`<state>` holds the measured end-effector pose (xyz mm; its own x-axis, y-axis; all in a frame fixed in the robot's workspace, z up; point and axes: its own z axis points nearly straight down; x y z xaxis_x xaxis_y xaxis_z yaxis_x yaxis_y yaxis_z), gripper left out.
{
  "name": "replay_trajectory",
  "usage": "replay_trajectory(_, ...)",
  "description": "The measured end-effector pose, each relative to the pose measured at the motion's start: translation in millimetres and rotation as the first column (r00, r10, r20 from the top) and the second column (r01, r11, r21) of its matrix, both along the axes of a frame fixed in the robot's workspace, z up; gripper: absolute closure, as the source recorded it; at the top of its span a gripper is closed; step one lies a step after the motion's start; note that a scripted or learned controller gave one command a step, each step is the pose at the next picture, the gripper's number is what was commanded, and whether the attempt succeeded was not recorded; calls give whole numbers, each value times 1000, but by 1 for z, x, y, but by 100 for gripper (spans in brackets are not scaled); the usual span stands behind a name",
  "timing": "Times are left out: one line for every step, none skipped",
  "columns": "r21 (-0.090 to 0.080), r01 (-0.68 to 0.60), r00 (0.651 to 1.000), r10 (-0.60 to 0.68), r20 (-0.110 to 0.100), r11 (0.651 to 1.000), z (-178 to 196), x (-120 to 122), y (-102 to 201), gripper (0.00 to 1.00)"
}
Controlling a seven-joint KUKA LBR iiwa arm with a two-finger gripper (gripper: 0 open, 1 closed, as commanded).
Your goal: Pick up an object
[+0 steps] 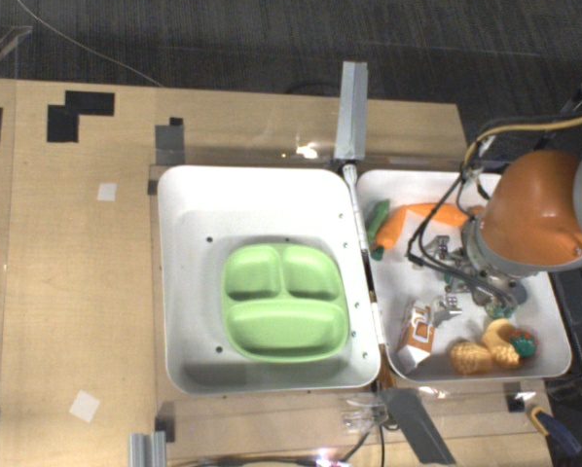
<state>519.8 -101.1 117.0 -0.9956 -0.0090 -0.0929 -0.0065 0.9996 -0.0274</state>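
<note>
While my gripper [454,303] hangs low, finger state unreadable, a white-orange packet [419,333] lies just beside. Crowding tan plush toys [486,350] could spoil my pinch.

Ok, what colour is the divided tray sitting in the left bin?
Light green all over: the divided tray shows clearly in the camera view.

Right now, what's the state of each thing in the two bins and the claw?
Green tray: lying flat, right side up, alone in the left bin.
Toy carrot: lying on its side at the back of the right bin, partly under the arm.
Small packet: lying near the front of the right bin.
Yellow toy: resting in the front right corner.
Claw: low over the right bin's middle, nothing seen between its fingers.
</note>
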Motion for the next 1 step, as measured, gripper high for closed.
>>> replay_trajectory(-6, -100, 995, 100, 0, 995, 0, -1, 4, 0)
